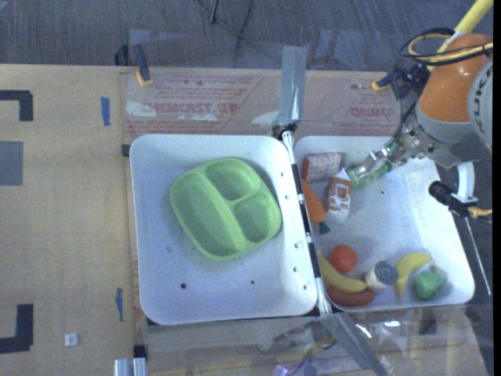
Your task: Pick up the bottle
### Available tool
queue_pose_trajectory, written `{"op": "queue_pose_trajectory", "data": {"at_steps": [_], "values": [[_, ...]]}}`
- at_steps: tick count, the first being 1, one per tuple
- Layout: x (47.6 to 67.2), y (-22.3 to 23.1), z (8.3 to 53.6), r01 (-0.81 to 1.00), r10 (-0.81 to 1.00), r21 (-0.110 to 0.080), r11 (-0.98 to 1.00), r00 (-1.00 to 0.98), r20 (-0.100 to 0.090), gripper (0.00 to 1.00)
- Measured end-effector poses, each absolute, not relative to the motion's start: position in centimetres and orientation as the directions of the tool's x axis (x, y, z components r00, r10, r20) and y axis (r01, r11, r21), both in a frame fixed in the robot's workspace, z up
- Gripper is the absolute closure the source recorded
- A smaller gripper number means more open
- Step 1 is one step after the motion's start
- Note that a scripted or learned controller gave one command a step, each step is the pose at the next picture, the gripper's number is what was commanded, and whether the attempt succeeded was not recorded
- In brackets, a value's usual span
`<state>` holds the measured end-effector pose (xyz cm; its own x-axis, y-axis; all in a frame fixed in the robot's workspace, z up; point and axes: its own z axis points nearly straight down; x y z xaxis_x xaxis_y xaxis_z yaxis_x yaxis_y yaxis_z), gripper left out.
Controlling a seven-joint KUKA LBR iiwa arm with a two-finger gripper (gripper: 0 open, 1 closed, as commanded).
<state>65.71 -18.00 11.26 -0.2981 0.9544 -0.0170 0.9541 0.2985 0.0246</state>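
You see the arm [458,92] reaching in over the right bin [438,233]. Its gripper [398,152] sits at that bin's far edge, closed on the bottle [368,169], a clear one with a green label held between the 2 fingers, tilted. Just beside it lie a small carton [322,165] and a white pouch [339,197]. The green divided plate [227,207] fills the left bin [156,272].

We see even, bright overhead light, soft shadows, mild glare on the white bins [156,288], slight overall blur.
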Motion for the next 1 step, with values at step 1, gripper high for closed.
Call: {"op": "queue_pose_trajectory", "data": {"at_steps": [1], "values": [[67.55,-19.17,10.70,0.955,0.955,0.016,0.295,-0.295,0.004,0.00]]}}
